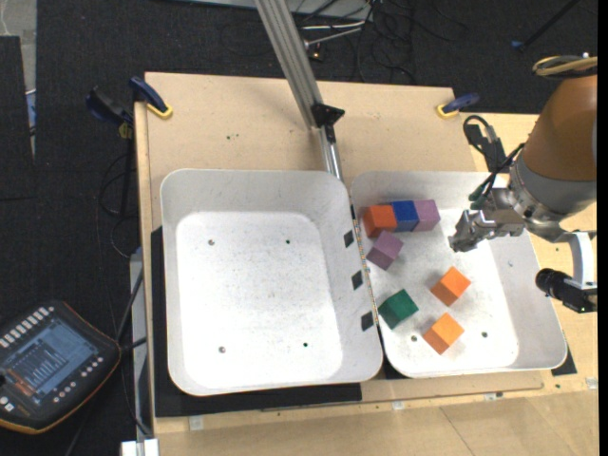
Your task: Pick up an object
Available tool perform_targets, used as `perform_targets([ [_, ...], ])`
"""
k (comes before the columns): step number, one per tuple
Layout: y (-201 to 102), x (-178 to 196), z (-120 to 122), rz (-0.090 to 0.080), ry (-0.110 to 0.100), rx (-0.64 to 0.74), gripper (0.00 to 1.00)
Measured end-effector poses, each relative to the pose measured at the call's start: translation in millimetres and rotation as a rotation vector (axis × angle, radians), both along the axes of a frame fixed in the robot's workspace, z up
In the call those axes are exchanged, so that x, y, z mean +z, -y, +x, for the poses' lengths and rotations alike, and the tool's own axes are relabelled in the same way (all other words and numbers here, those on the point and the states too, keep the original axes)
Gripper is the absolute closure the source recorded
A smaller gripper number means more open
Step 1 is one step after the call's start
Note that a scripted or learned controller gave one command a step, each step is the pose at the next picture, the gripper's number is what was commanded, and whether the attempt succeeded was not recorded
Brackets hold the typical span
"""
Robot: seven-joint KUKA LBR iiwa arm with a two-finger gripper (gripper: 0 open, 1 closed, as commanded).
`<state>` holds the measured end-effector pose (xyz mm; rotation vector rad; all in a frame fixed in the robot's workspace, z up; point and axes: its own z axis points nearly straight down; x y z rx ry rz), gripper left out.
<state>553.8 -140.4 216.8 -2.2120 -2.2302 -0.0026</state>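
Note:
The right bin [532,345] holds several blocks. An orange-red block [380,218], a blue block [406,215] and a purple block [427,213] stand in a row at its far left. A second purple block [385,250] lies just in front of them. A green block [398,307] and two orange blocks [450,285] [443,332] lie toward the front. My gripper [465,237] hangs over the bin's right half, right of the purple block and above the upper orange block. Nothing shows between its fingers.
The left bin [180,207] sits beside the right one on the wooden bench [237,126]. A metal pole [290,46] slants down to the bins' shared far edge. Clamps [150,96] [456,104] grip the bench's far corners. A teach pendant [47,361] lies at the lower left.

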Motion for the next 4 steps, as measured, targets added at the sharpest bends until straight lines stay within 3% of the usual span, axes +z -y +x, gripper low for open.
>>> perform_targets([
  [4,-210,31,72,0.001,0.002,0.000,1.00],
])
